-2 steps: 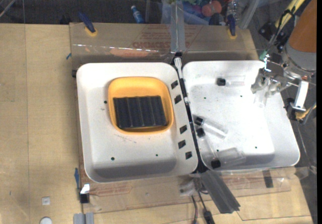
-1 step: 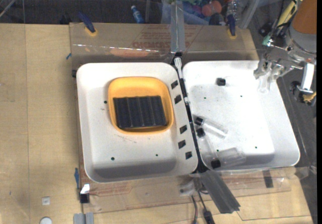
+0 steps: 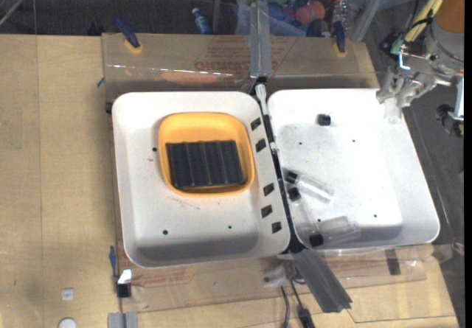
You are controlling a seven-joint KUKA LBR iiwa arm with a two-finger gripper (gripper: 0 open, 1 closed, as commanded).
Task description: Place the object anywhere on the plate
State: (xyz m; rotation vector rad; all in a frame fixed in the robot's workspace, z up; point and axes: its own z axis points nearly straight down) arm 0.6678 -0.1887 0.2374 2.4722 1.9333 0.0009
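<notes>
Camera view: dark ridged object flat on yellow plate, long axis left-right; claw state unclear.

We see a glossy orange plastic plate, a ribbed matt black object, and smooth white plastic bins.

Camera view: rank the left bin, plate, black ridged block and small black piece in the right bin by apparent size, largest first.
1. Left bin
2. Plate
3. Black ridged block, lying on the plate
4. Small black piece in the right bin
</notes>
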